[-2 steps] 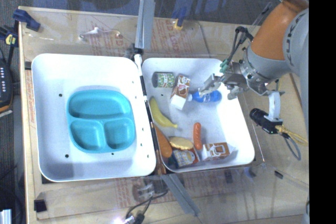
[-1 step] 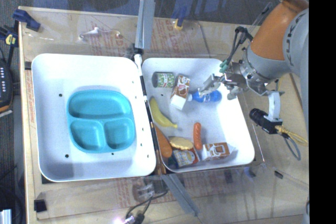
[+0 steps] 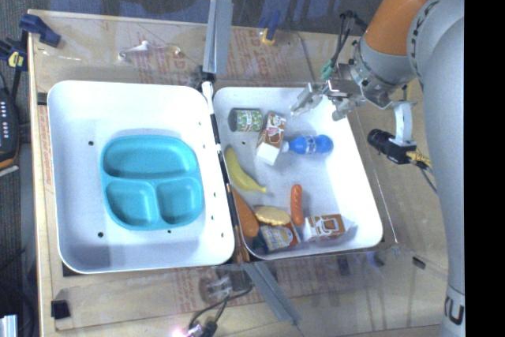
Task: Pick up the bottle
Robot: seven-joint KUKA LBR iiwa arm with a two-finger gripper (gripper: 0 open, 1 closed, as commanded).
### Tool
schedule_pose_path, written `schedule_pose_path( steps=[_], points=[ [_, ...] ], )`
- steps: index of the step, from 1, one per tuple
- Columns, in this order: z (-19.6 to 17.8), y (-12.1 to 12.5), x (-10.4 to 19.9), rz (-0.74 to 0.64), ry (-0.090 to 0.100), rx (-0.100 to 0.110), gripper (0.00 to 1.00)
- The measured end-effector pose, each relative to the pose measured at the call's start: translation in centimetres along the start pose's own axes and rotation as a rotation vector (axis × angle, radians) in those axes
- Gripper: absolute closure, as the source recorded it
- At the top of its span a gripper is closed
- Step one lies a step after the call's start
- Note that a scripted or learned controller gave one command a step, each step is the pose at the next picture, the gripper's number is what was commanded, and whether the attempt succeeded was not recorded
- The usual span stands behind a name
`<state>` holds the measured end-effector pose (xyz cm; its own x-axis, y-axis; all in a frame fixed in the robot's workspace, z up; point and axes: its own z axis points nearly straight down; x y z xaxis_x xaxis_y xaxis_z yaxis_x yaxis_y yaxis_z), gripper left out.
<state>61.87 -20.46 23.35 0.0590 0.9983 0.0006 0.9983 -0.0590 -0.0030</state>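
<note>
A small blue bottle (image 3: 309, 144) lies on its side in the upper middle of the right bin (image 3: 364, 185), its cap end pointing left toward a small white and brown carton (image 3: 271, 137). My gripper (image 3: 322, 105) hangs over the bin's upper right part, just above and slightly right of the bottle. It is open, with nothing between the fingers (image 3: 303, 102). The bottle rests on the bin floor, apart from the gripper.
Also in the right bin are a green can (image 3: 247, 120), a banana (image 3: 243, 174), a carrot (image 3: 246, 219), a red sausage (image 3: 296, 204), a bun (image 3: 272, 215) and a brown carton (image 3: 325, 227). A blue divided tray (image 3: 151, 181) sits in the left bin (image 3: 71, 114).
</note>
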Motion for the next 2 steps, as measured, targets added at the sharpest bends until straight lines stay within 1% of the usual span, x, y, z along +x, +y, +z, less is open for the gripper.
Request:
schedule_pose_path(
  steps=[1,2],
  points=[
    [10.6,2.5,0.2,-0.033,-0.002,-0.012,0.0],
    [11.3,-0.3,0.0,0.026,-0.004,-0.057,0.0]
  ],
)
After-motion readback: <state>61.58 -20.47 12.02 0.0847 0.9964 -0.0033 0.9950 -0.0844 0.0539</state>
